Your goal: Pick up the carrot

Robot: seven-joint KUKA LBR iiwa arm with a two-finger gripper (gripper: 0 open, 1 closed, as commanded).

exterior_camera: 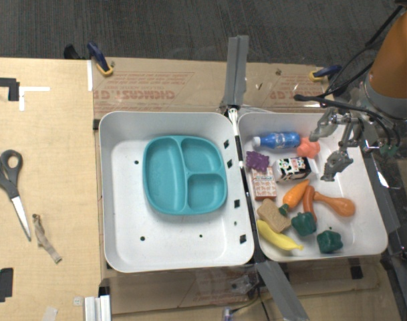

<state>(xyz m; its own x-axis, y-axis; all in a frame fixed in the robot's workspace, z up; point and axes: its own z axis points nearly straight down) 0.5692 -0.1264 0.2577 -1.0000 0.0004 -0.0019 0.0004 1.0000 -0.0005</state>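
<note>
Dark carpeted floor is running across the top of the view, and beneath it a pale wooden counter (43,199) is carrying two shallow white bins side by side. Left bin (123,246) is holding a teal divided plate (185,174). Right bin (373,243) is holding the clutter: a blue bottle (279,140) at the far side, a purple piece (257,160), a black-and-white carton (293,168), a slice of bread (273,215), a banana (277,237) and two green vegetables (304,223) (329,241) toward the near edge.

Grey arm with its orange band (393,52) is reaching in from the right, and the pincer (335,151) is hanging over the far right part of that bin, apparently above the contents and touching nothing. Whether its fingers are spread or pressed together, I cannot tell from this angle; nothing is showing between them.

Now the target: the carrot (296,194) is lying near the bin's middle, tilted, its green end pointing toward the bread. It is lying right against an orange drumstick-shaped toy (331,203), well toward the near-left of the pincer.

The pickup is not yet under way, I judge. Doing this well is meaning travelling over the carrot's thick middle, turning the fingers across its long axis, and descending on the side away from that orange neighbour, which is looking easy to grab by mistake.
</note>
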